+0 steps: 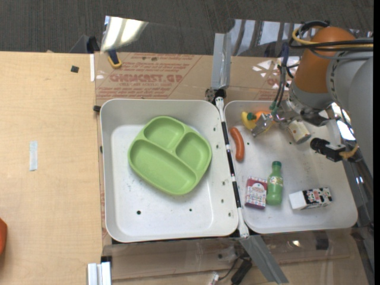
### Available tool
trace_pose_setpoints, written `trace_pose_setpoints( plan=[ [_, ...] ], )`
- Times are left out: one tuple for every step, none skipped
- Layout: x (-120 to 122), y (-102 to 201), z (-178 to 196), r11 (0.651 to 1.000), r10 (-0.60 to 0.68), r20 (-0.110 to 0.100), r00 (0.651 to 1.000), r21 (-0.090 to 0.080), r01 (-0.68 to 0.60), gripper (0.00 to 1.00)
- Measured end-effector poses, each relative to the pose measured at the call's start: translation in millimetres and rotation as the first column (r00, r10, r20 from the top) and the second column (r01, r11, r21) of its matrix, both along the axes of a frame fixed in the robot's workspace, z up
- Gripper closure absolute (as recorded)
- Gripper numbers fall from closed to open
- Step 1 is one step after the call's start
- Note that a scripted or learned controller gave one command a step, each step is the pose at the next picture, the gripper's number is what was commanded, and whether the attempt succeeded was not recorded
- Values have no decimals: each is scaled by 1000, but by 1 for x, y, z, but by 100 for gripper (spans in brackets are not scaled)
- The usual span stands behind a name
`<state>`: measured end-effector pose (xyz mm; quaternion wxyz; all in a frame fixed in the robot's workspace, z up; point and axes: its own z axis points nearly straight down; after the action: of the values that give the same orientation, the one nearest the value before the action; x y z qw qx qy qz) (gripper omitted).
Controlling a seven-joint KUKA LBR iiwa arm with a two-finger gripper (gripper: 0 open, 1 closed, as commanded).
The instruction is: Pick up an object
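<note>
Gripper [263,123]: low over the right bin's [344,218] far end — finger opening and any hold could not be told.
Nearest object: yellow-orange toy [250,119], just beside the gripper.

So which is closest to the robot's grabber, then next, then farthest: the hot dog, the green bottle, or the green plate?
Counting from the gripper in the right bin:
1. Hot dog, just to its lower left, by the right bin's left wall.
2. Green bottle, farther down, in the middle of the right bin.
3. Green plate, farthest, over in the left bin.
</note>
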<state>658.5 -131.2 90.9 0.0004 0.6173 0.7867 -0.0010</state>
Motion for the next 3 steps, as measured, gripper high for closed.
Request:
trace_pose_setpoints(
  plan=[
    [0,0,8,1000,3,-1,1000,-2,-3,100],
    [0,0,9,1000,3,-1,1000,-2,-3,0],
    [0,-1,17,1000,5,0,1000,-4,-5,100]
  ],
)
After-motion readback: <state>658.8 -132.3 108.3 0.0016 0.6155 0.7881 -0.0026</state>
